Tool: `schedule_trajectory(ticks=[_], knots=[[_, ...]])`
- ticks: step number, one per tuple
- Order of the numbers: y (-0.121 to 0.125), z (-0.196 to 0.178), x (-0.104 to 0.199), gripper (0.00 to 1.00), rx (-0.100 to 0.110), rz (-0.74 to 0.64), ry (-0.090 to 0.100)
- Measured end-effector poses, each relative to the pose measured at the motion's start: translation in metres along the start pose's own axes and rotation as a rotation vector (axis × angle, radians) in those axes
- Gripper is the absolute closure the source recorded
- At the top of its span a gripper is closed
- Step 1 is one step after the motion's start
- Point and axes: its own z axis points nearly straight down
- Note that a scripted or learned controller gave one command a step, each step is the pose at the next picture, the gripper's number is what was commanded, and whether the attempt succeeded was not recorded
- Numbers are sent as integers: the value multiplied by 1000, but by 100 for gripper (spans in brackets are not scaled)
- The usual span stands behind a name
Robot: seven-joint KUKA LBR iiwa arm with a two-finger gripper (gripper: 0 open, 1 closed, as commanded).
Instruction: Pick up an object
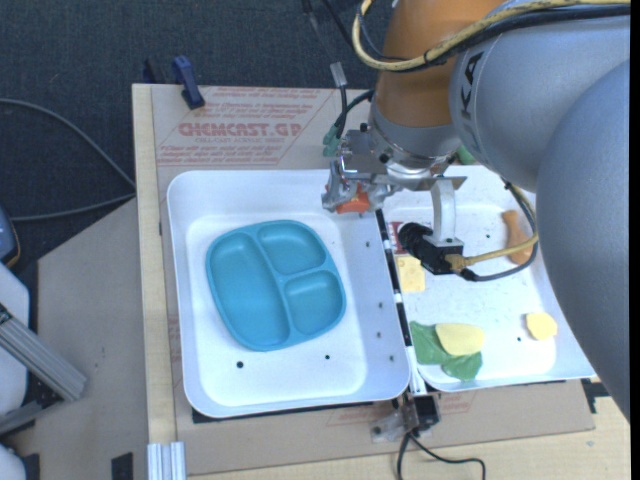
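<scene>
My gripper hangs over the far end of the wall between the two bins, at the back right corner of the left bin. A small orange-red object sits right under its tip; whether it is gripped cannot be made out. In the right bin lie a pale yellow square piece, a yellow oval piece on a green leaf-shaped piece, a small yellow round piece and a curved orange-brown piece. The arm's grey body hides the right bin's far right part.
A blue divided plate lies in the middle of the left bin. A black part with a yellow cable hangs below the wrist over the right bin. A blue clamp grips the board's back edge.
</scene>
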Motion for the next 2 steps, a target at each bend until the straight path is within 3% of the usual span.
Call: schedule_trajectory(ticks=[1,2], knots=[[-1,71,-8,100,4,1,1],[-72,58,28,100,5,0,2]])
